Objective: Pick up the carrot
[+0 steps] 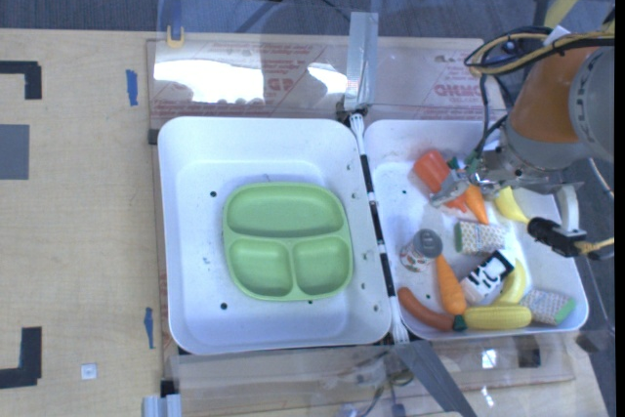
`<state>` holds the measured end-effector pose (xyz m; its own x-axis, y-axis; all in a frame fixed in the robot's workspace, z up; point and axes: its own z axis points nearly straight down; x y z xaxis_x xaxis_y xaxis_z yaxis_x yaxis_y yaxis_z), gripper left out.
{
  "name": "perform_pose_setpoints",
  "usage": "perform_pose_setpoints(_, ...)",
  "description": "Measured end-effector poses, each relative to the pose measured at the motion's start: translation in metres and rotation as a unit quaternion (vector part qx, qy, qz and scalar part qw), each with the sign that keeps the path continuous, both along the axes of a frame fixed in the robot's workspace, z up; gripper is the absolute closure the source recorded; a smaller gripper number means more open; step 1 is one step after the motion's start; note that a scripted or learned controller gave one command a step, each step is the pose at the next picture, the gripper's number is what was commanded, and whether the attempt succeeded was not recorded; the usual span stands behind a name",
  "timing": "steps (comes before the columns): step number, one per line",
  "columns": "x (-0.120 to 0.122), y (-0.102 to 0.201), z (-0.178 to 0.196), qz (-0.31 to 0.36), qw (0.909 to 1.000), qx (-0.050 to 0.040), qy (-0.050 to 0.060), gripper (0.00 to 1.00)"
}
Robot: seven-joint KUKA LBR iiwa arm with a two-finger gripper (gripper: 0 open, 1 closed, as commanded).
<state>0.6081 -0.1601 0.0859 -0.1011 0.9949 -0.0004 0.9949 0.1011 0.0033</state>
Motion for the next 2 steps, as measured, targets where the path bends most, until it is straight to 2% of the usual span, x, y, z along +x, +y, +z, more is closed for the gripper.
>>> perform_pose_setpoints(1,0.001,0.002,0.010,0.000,1.0000,0.0012,-0.001,1.00)
perform_pose_setpoints(2,0.013,0.018,0.000,0.033,0.9993,-0.0010,0.015,1.00)
